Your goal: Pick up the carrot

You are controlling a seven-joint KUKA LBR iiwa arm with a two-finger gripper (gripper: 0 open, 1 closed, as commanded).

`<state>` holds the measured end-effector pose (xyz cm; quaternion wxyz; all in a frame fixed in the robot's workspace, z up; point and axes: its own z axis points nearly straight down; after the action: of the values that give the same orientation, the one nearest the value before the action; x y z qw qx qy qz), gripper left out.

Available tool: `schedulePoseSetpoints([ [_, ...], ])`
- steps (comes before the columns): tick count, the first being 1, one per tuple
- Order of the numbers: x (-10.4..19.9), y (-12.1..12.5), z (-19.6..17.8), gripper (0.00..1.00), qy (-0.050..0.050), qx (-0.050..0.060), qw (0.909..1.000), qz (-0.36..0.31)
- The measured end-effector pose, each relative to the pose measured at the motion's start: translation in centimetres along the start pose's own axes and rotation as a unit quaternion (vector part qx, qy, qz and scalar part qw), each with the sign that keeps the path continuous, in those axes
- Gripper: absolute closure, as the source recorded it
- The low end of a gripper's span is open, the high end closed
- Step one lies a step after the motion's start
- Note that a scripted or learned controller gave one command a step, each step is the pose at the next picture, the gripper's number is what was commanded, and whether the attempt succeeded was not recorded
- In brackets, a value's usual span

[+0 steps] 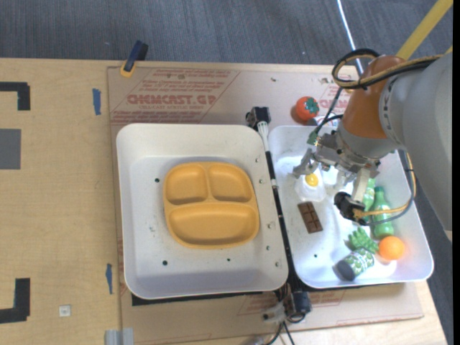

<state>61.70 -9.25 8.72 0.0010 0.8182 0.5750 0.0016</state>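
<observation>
One gripper (332,169) hangs over the back half of the right bin (411,192), below the orange band (363,110) of the arm that reaches in from the right; whether it is set wide or narrow we cannot tell, and we see nothing held in it. Just beside it, toward the left, lies a toy fried egg (310,181); nearer the front of the bin lies a brown chocolate bar (310,217). To the right of the gripper we see a cluster of green toys (379,208) against the bin's right side. The carrot (392,248), as far as we can make it out, is the orange piece in the front right corner of the same bin, with a green leafy tuft (363,239) touching its left side; it lies well apart from the gripper. A grey-green can (355,264) lies just in front of the tuft. The left bin (136,192) holds a yellow divided plate (210,202); a red toy tomato (305,108) sits on the bench behind the right bin.
</observation>
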Motion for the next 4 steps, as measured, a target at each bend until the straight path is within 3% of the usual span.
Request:
schedulePoseSetpoints([
  [1, -2.1, -2.5, 0.0, 0.00, 0.001, 0.001, 0.9892, 0.146],
  [2, -2.1, -2.3, -1.3, 1.00, 0.001, -0.002, 0.9893, 0.146],
  [3, -4.2, -6.2, -13.2, 1.00, -0.001, 0.002, 0.9748, 0.223],
  [4, 1.2, -14.0, -16.6, 1.00, -0.002, 0.004, 0.8964, 0.443],
])
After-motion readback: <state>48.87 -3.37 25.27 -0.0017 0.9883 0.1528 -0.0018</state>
